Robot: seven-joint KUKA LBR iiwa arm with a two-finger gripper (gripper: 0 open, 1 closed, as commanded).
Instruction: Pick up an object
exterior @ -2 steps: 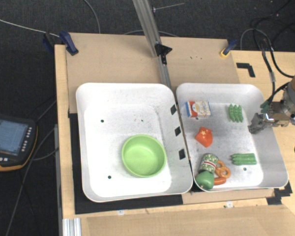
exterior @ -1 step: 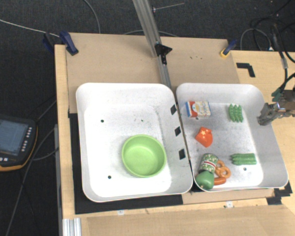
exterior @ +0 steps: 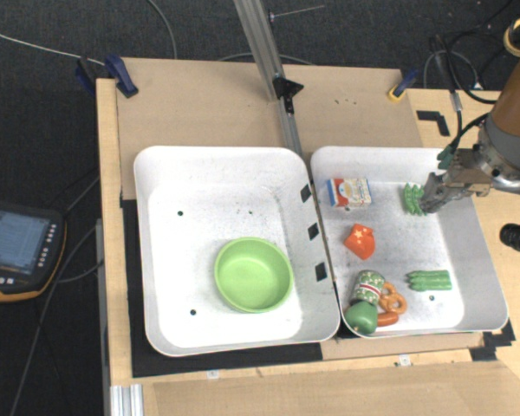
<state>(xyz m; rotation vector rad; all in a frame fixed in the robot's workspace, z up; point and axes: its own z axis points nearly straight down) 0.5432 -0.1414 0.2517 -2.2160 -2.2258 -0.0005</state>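
Note:
My gripper (exterior: 431, 199) hangs low over the back right of the right bin (exterior: 472, 271), right beside a small green ridged toy (exterior: 412, 198) that it touches or overlaps. A white carton with red and blue print (exterior: 347, 192) lies at the bin's back left. An orange-red pepper-like toy (exterior: 360, 241) sits near the middle. A second green ridged piece (exterior: 429, 279) lies toward the front right. At the front left are a green pear-like toy (exterior: 360, 317), a patterned can (exterior: 368, 285) and an orange pretzel shape (exterior: 390, 302).
The left bin (exterior: 169, 180) holds a light green bowl (exterior: 253, 273) near its front right. A metal pole (exterior: 262, 37) rises behind the divide between the bins. Blue clamps (exterior: 120, 74) sit at the bench's back corners. A handheld pendant (exterior: 17, 245) lies on the floor at the left.

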